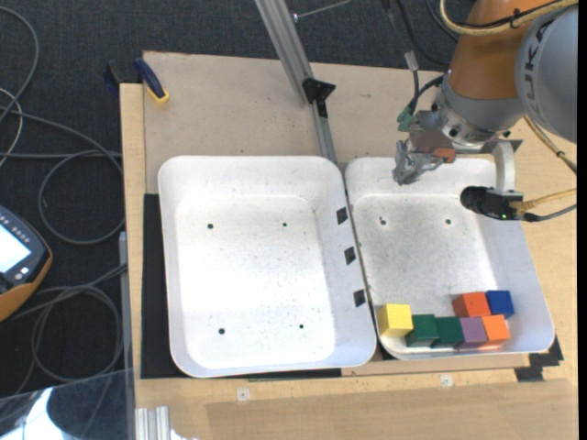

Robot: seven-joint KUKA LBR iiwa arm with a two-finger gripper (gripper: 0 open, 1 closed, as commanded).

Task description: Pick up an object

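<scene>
Blocks [449, 322] row runs along near wall.

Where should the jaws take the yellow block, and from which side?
From straight above, across the yellow block on its near and far faces. Its left, far and near sides stand free, while the green block crowds its right. The gripper is at the right bin's far edge.

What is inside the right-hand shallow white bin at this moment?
The right-hand shallow white bin holds small blocks at its near edge: yellow block, green blocks, purple block, orange blocks, blue block. The gripper covers part of its far rim.
</scene>
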